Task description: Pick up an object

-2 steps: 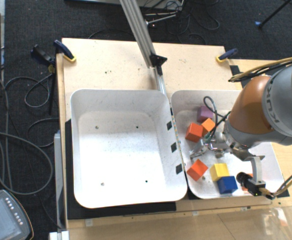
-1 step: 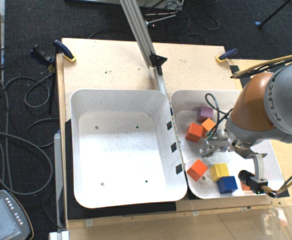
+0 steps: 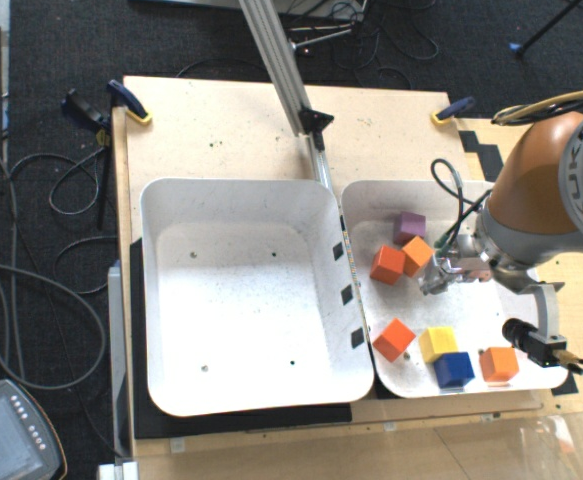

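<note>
the pincer (image 3: 439,278) sits low inside the right bin (image 3: 471,193), at the end of the grey arm (image 3: 546,193) with its orange band, which reaches in from the right. whether the pincer is wide, narrow or gripping anything cannot be told from this angle. just to its left, very close to or touching its tip, is a light orange cube (image 3: 417,255). a darker orange cube (image 3: 388,264) rests against that one on its left side, and a purple cube (image 3: 409,227) lies just behind the pair, toward the far wall of the bin.

nearer the front of the same bin, another orange cube (image 3: 394,338) lies tilted by the bin's left wall. to its right, a yellow cube (image 3: 437,343) and a blue cube (image 3: 454,369) touch each other, the blue one closer to the front rim. a further orange cube (image 3: 498,364) lies just right of the blue one, near a black fitting on the arm's cabling.

the left bin (image 3: 171,203) stands side by side with the right one, their walls meeting in the middle. both bins rest on a pale wooden table (image 3: 231,128), with blue and yellow clamps (image 3: 128,100) at its far corners. a slanted metal pole (image 3: 276,53) rises from the table's far middle. dark carpet with loose cables surrounds the table.
</note>
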Robot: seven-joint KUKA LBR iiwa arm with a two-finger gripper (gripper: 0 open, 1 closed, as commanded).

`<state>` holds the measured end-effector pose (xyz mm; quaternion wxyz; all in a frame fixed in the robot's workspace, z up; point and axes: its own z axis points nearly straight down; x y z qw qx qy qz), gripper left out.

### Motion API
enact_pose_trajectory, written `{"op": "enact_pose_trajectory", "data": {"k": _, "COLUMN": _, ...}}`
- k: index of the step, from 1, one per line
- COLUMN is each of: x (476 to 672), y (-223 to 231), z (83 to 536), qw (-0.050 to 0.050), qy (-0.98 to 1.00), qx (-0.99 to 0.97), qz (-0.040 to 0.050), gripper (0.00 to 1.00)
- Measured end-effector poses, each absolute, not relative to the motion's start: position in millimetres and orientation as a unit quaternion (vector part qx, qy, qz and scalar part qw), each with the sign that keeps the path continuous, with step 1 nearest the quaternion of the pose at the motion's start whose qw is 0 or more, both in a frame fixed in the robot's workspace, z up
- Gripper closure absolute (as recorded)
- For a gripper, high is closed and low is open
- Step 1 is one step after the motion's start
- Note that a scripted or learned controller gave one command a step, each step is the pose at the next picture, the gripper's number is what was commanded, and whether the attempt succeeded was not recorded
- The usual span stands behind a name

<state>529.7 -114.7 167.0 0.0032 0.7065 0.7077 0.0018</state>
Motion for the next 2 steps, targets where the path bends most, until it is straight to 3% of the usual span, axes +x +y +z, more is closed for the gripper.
{"op": "enact_pose_trajectory", "data": {"k": 2, "x": 527.4, "y": -116, "z": 229, "qw": 0.002, "qy": 0.708, "qx": 0.706, "qz": 0.0010, "gripper": 1.00}}
